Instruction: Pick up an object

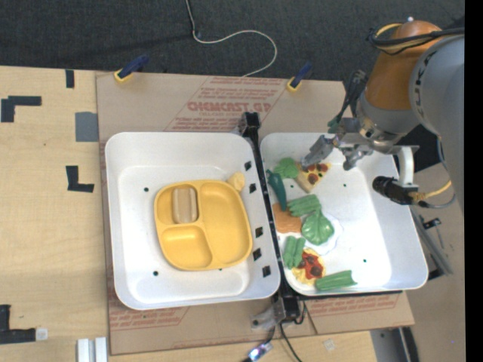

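My gripper hangs over the upper middle of the right bin, open, with nothing between its fingers. Its left finger is just above a toy pizza slice. Below lie a green leafy piece, a green pepper-like piece, a tan round piece, a teal stick and a green pod. A small red and yellow piece rests near the bin's lower left.
The left bin holds a yellow divided plate with a tan piece in one compartment, and a small pale yellow piece beside it. A black divider separates the bins. The arm's cabling hangs at the right.
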